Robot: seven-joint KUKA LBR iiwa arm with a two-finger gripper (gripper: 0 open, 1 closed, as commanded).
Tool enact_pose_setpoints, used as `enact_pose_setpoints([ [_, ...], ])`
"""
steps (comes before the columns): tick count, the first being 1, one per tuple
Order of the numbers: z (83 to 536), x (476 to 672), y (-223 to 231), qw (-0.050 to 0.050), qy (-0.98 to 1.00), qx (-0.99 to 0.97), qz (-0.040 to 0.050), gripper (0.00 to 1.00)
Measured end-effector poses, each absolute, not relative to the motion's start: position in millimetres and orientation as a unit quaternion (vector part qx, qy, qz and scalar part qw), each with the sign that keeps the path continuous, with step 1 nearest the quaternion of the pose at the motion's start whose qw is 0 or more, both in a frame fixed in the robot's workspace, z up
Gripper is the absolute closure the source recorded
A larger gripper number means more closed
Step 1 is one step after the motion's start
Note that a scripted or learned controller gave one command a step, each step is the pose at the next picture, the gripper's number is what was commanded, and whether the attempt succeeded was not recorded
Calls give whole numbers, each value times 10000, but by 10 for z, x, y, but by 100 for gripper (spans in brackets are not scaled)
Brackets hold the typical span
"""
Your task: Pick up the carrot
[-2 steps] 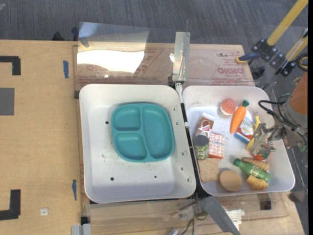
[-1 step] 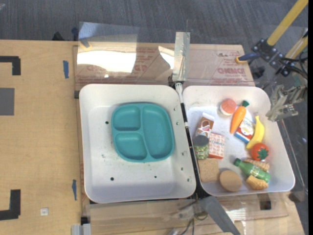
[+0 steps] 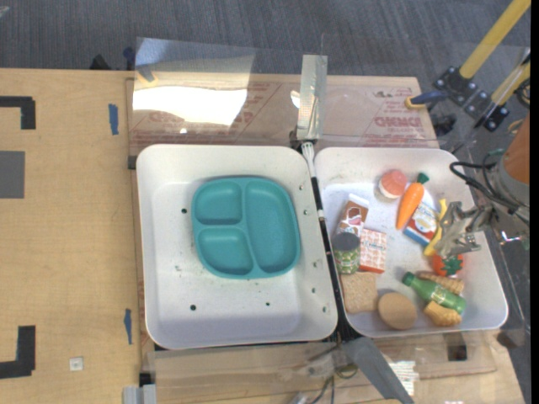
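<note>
The carrot (image 3: 410, 201) is orange with a green top. It lies tilted in the right bin (image 3: 497, 310), near the bin's back, with its green end toward the upper right. My gripper (image 3: 457, 230) hangs low at the right side of that bin, a short way to the right of the carrot and slightly nearer the front. It does not touch the carrot. It sits over a yellow and blue item (image 3: 428, 228) and a small red thing (image 3: 448, 264).
Around the carrot the right bin holds a round red and white piece (image 3: 392, 183), a small carton (image 3: 354, 217), a dark can (image 3: 345, 246), a snack packet (image 3: 373, 252), a bread roll (image 3: 397, 310) and a green bottle (image 3: 431, 290). In the left bin (image 3: 160, 251) lies a teal divided plate (image 3: 290, 251).
</note>
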State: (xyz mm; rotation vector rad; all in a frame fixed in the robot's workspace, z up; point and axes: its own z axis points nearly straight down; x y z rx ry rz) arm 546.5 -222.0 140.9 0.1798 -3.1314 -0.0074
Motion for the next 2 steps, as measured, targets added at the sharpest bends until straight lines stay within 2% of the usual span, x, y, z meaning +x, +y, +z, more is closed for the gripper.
enact_pose_setpoints([
  [1,1158,5254,-1741,-7,-9985,556,-15,100],
  [2,2819,5670,-1567,-71,-9891,1470,22,100],
])
